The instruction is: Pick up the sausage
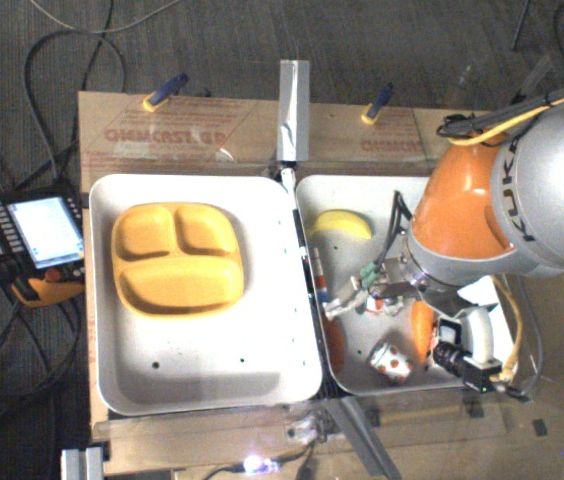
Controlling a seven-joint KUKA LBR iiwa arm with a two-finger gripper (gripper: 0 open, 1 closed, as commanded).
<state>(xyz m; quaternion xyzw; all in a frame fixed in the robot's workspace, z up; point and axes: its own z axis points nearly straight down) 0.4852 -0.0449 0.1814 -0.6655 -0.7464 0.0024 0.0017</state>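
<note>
- The arm [507, 193], grey with an orange band, reaches in from the right and hangs over the right bin [362, 190].
- The gripper [367, 293] sits low over the middle of the right bin. Whether its jaws are open or closed cannot be determined, as the tips merge with the clutter beneath.
- The sausage [335, 343], a dark reddish-brown cylinder, lies along the left wall of the right bin, near the front corner. It lies below and left of the gripper, apart from it, and not between the jaws.
- A yellow rounded object [342, 225] rests in the rear part of the right bin, behind the gripper.
- An orange carrot-like piece [421, 330] lies to the right of the gripper, near the front of the bin.
- A small red-and-white object [390, 363] rests at the front of the bin, between the sausage and the orange piece.
- The left bin [202, 368] holds a yellow divided tray [178, 258] with three compartments, placed in the bin's rear half.
- A handheld pendant [37, 233] with a lit screen lies left of the bench.
</note>
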